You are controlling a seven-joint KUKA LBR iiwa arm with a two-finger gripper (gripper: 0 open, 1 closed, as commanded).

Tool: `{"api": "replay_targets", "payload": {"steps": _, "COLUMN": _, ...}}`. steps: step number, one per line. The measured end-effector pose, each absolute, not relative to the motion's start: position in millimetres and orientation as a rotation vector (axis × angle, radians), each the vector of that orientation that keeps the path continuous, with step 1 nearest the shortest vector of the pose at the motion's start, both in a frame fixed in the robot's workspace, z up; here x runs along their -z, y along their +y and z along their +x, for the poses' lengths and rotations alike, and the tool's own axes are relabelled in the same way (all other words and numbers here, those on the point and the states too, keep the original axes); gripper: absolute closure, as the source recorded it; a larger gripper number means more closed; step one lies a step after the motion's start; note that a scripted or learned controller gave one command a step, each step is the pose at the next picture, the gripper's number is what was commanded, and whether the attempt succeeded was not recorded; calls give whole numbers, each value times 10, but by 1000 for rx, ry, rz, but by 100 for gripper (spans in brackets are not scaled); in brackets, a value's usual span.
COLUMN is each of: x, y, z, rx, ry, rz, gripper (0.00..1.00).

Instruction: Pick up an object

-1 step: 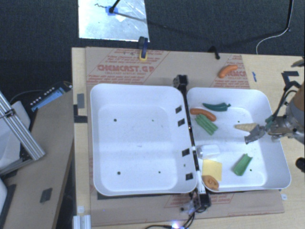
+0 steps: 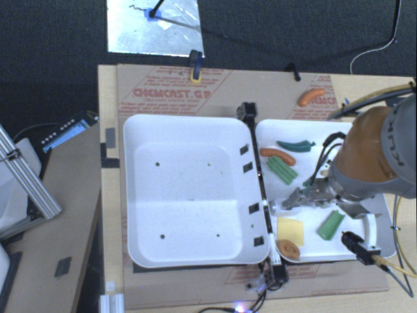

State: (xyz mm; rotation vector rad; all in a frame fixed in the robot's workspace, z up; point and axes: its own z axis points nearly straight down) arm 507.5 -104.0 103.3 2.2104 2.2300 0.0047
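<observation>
Yellow block (image 2: pixel 290 229) lies just below the tool (image 2: pixel 290 200).

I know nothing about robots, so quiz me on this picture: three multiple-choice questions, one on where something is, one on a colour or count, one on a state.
1. Where does the hand hover?
A. Over the left bin
B. Over the right bin
C. Over the floor

2. What colour is the flat square in the right bin?
A. Yellow
B. Blue
C. Black

3. How does the orange sausage on the cardboard lie?
A. Inside the left bin
B. Outside both bins
C. Between the fingers

Answers: 1 B, the fingers point into the right bin near its left wall. 2 A, it is pale yellow. 3 B, it lies on the cardboard beyond the right bin's far rim.
</observation>
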Motion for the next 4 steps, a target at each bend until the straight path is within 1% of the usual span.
{"api": "replay_targets", "payload": {"steps": 1, "x": -1207, "y": -1079, "z": 5103, "rx": -14, "ry": 2221, "rz": 2212, "gripper": 100}}
{"api": "replay_targets", "payload": {"steps": 2, "x": -3500, "y": -1390, "z": 5469, "rx": -17, "ry": 2212, "rz": 2202, "gripper": 100}}
{"api": "replay_targets", "payload": {"steps": 3, "x": -3649, "y": -540, "z": 5564, "rx": -9, "ry": 2234, "rz": 2206, "gripper": 100}}
{"api": "replay_targets", "payload": {"steps": 4, "x": -3438, "y": -117, "z": 4938, "rx": 1, "ry": 2233, "rz": 2215, "gripper": 100}}
